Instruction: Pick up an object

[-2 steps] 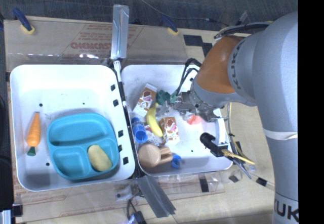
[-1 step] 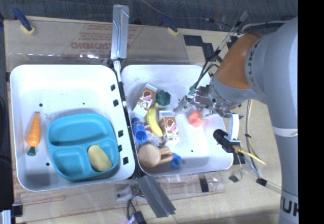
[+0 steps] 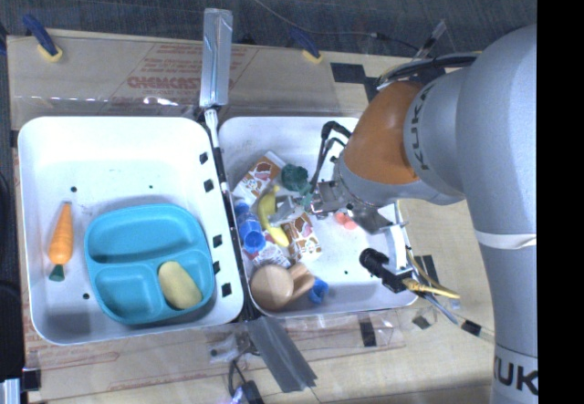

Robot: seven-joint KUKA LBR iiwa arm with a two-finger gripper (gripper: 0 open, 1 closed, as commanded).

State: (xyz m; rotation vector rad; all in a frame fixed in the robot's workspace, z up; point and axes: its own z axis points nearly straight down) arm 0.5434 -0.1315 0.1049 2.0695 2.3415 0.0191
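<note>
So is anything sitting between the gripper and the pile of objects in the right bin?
Nothing visible does. The gripper is already down at the pile in the right bin, beside the yellow piece and the green piece.

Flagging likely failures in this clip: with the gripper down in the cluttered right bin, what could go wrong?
1. The gripper sits among tightly packed items: yellow banana-shaped toy, printed snack packet, dark green round piece. It may catch two or none.
2. A neighbour could get shoved against the right white bin wall.
</note>
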